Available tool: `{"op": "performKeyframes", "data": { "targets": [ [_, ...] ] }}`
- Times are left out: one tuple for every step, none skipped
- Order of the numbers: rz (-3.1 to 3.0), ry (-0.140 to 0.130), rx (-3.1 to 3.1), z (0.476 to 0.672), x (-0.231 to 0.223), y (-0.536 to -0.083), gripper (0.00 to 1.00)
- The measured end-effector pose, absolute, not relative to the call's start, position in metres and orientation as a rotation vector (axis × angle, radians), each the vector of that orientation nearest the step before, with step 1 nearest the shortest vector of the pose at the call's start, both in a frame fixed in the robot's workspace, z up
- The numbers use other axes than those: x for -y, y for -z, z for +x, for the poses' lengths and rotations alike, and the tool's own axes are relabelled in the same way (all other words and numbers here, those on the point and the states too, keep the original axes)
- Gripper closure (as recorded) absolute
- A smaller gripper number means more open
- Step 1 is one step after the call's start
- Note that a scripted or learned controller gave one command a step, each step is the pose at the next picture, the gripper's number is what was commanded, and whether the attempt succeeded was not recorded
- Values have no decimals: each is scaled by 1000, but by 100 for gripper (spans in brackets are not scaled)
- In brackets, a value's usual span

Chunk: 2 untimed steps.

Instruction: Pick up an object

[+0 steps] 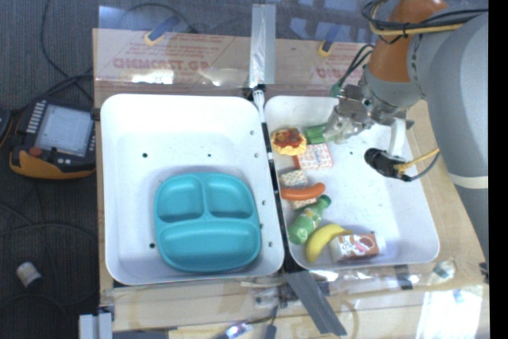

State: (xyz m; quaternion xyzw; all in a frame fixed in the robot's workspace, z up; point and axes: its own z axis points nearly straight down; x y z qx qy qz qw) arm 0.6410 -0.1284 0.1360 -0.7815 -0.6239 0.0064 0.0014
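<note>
end effector (340, 125) low over the right bin (413, 226)'s far end, by a green item (316, 133); finger state cannot be told | toy food along that bin's left side: pizza (289, 141), hot dog (302, 191), green bottle (305, 221), banana (320, 240), carton (354, 246) | left bin (159, 131): 1 teal tray (208, 221) | cardboard (167, 63) print unreadable

Glossy white plastic bins (127, 131)

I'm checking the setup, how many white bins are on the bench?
2. The left bin holds a teal divided plate; the right bin holds the toy food, under the arm.
</note>
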Motion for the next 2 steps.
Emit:
{"op": "performKeyframes", "data": {
  "targets": [
    [-2594, -9, 1769, 625, 44, -241, 100],
    [-2473, -10, 1934, 545, 94, -226, 100]
  ]
}}
